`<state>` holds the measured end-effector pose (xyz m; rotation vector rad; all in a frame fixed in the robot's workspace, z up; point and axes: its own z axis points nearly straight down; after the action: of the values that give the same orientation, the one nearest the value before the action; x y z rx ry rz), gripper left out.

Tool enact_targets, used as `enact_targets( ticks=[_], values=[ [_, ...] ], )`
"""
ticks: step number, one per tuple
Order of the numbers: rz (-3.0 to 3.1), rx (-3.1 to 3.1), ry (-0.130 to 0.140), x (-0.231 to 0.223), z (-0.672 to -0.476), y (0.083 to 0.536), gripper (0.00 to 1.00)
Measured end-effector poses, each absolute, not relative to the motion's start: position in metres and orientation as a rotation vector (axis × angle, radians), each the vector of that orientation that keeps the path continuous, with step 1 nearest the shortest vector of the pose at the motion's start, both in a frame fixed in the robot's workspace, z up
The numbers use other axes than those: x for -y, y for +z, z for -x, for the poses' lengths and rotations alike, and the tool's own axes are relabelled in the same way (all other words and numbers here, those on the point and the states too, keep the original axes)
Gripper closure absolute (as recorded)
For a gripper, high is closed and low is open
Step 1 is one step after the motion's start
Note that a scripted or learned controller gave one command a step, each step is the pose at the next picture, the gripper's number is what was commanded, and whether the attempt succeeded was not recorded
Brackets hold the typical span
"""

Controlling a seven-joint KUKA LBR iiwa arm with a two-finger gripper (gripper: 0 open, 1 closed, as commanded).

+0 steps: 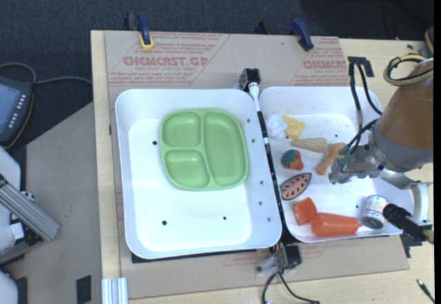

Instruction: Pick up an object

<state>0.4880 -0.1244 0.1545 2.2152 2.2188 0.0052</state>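
Observation:
The right bin [324,99] holds several small items: a white piece [275,126], a yellow piece [293,125], a tan stick [310,145], a red and green strawberry [291,159], a watermelon slice [295,185], an orange-red block [305,210], an orange-red carrot [335,225] and a small can [373,211]. My gripper [339,170] hangs low over the right bin's middle, just right of the strawberry, near a thin orange piece [329,158]. The arm's grey and orange body [410,120] covers the bin's right part.
The left bin [138,158] bears a green divided plate [204,149]. Black cables [358,99] run down over the right bin's far side. Blue clamps [145,30] hold the cardboard-covered bench at the back. A dark device [14,109] lies far left.

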Motion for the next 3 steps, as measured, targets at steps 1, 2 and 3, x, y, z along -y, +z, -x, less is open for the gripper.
enact_targets(
  ticks=[1, 2, 3],
  values=[
    [-2.214, -2.219, 0.006, 0.115, -0.494, 0.206, 1.00],
    [-2.216, -2.220, 0.003, 0.115, -0.496, 0.226, 1.00],
    [-2.213, -2.224, 0.006, 0.089, -0.540, 0.234, 1.00]
  ],
)
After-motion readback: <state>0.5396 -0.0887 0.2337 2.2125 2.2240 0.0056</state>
